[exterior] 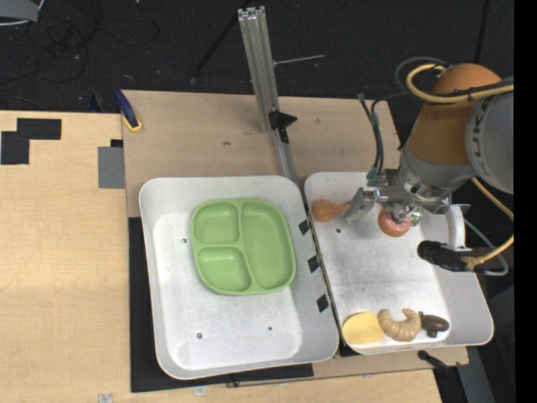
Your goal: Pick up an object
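The gripper (394,212) is hovering over a pink round object (394,222) at centre right in the right bin (470,326); whether its jaws are clamping it I cannot tell, so the pick is looking unfinished

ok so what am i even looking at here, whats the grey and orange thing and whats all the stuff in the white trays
One camera looks down at a slant on a bench. The grey and orange thing is a robot arm reaching in from the right; its gripper hangs over the far end of the right bin, right by a pinkish round object. I can't tell whether it holds that. An orange object lies nearby. At the bin's near edge sit a yellow piece, a tan curled item and a dark brown piece. The left bin holds a green divided plate.
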Controlling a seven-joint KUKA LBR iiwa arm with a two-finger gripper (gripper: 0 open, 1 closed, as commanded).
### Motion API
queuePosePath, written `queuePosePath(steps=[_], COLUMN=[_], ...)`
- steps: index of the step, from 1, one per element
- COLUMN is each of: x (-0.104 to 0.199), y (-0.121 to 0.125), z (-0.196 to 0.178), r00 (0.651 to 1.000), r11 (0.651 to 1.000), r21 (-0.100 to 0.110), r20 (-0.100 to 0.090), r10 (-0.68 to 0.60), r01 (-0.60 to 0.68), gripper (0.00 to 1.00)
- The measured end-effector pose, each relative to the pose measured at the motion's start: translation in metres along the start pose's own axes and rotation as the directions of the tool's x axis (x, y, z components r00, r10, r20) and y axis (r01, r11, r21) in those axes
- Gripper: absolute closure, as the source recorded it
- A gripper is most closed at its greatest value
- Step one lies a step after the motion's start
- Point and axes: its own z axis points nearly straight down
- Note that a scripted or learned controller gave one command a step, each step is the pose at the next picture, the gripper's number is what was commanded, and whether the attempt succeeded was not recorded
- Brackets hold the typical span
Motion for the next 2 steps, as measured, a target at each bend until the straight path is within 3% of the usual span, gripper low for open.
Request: queuePosePath(steps=[1, 2], x=[-0.008, -0.009], y=[0.005, 0.006], z=[0.054, 0.040], r00=[1.000, 1.000], r11=[1.000, 1.000], r21=[0.000, -0.004], r20=[0.001, 0.001], r10=[-0.001, 0.001], r01=[0.001, -0.001], gripper=[0.00, 1.00])
